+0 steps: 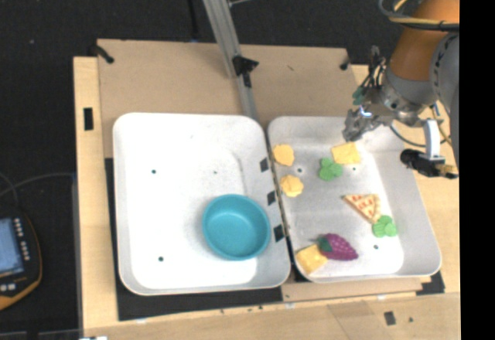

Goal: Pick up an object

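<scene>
Your gripper (pixel 357 128) hangs over the right bin's (pixel 414 207) far edge; whether it is spread or pressed together, you cannot tell. Just beside it lies a yellow block (pixel 346 153), a squat slab, long axis running roughly along that far edge.

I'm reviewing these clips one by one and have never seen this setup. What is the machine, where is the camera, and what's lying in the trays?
One camera looks down at a slant on a bench with two white bins. The grey and orange arm reaches in from the right; its gripper hangs over the right bin's far edge, near a yellow block. I see nothing held. That bin has toy food: yellow pieces, green bits, a pizza slice, purple grapes. The left bin has a blue bowl.
</scene>
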Robot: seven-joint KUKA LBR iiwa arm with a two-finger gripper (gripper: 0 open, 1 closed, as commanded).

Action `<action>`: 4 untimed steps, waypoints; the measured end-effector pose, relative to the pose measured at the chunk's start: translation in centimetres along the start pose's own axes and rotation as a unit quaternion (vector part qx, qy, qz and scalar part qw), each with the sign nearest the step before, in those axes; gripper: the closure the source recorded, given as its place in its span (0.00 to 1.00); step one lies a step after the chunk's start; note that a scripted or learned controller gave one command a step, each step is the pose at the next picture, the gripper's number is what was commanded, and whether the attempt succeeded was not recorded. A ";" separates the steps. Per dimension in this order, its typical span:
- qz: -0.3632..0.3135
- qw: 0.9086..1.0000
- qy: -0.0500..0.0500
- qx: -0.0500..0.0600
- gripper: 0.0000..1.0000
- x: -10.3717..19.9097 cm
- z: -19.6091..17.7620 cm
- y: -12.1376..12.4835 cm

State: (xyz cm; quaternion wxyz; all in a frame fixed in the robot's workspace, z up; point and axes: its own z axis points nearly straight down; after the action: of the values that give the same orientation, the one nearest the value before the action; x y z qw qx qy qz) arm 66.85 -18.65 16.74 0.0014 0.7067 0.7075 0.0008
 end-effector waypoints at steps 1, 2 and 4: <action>0.000 1.000 0.000 0.000 1.00 0.1 -6.0 -0.3; -0.001 1.000 0.000 -0.001 1.00 -0.1 -9.8 -0.2; -0.003 1.000 0.001 0.001 1.00 11.1 -10.2 -1.6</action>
State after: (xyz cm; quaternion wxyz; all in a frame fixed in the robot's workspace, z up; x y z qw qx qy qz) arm 65.22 -7.53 26.91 -0.0003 0.7047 0.7095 0.0006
